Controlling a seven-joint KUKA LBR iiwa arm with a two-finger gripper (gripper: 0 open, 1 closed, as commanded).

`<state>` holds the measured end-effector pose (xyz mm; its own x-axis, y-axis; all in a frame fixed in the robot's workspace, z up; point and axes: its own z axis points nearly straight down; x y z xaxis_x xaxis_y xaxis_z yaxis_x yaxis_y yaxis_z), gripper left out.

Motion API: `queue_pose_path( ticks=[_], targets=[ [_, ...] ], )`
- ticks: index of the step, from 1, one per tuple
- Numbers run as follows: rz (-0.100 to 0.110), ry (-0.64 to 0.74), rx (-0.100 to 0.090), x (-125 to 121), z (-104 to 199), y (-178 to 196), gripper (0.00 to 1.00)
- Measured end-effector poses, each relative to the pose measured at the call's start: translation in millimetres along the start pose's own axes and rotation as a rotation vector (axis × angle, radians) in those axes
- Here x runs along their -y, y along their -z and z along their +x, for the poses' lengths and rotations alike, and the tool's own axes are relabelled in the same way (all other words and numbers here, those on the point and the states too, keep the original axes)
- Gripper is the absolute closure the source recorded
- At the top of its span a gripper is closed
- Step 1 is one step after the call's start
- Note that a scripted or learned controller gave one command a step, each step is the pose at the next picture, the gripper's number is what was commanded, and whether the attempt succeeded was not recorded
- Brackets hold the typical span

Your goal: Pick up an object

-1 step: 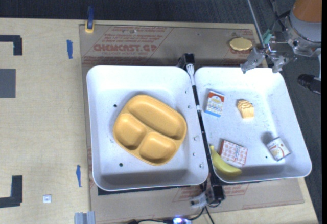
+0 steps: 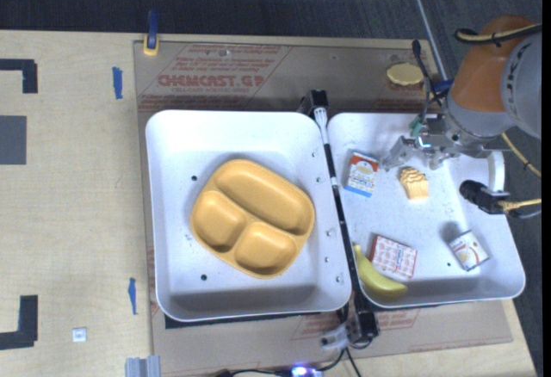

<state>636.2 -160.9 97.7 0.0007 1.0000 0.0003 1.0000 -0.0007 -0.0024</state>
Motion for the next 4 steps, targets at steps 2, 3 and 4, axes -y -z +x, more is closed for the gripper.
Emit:
queue_pose_path(
  ticks=[2, 3, 4],
  targets=[
    [-0.005, 0.000, 0.000, 156.1, 58.6, -12.0, 0.00],
    [-0.008, -0.001, 0.002, 155.3, 66.8, -11.9, 0.00],
    [-0.015, -0.001, 0.004, 153.2, 66.8, -1.0, 1.00]
  ],
)
